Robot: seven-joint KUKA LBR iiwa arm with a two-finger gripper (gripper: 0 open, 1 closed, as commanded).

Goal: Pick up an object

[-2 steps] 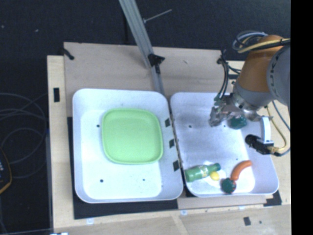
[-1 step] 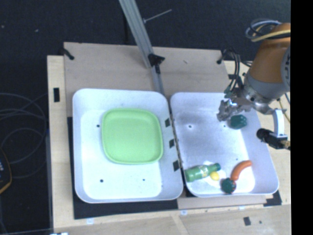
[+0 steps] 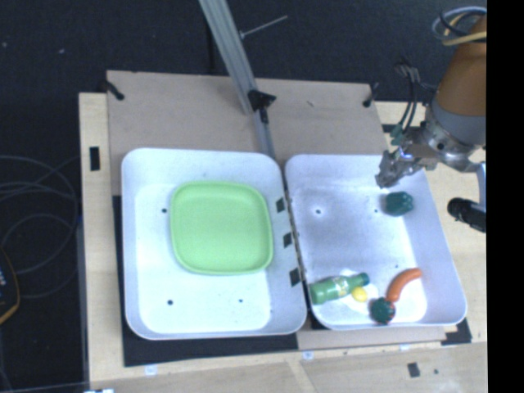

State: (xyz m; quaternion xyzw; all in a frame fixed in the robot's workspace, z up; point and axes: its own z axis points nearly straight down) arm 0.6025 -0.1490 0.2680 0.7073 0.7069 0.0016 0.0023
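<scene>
The claw hangs at the right bin's 1 o'clock corner; its state I cannot tell. A dark green object lies just beside it, at 5 o'clock.

I see a plate in the left bin; in the right bin, a bottle and sausage sit lower right, a ball upper right.

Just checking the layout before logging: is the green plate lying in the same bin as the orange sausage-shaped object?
No, the green plate lies in the left bin, while the orange object lies in the right bin.
</scene>
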